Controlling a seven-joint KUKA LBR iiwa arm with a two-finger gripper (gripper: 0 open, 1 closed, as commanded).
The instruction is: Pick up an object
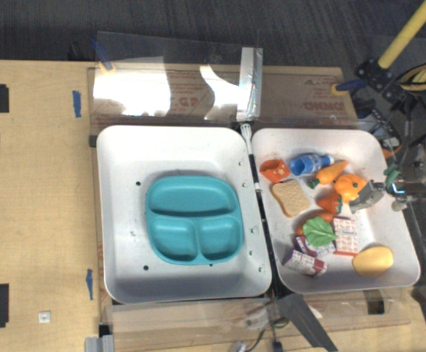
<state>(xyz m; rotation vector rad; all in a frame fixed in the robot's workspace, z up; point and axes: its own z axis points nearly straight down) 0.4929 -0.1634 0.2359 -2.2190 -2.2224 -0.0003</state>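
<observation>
The gripper [374, 194] sat at the right edge of the right bin [407, 270], just beside an orange [348, 185]; whether its fingers were open or closed could not be told. Bread [291, 196], a carrot [331, 171], a bottle [306, 164] and a lemon [373, 259] lay nearby. The left bin [117, 218] held a teal tray [194, 218].

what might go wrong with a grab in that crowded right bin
1. The toys in the right bin lie packed together, so closing on the orange fruit may nudge or trap the tomato beside it.
2. The gripper sits near the bin's right wall, risking a scrape.
</observation>
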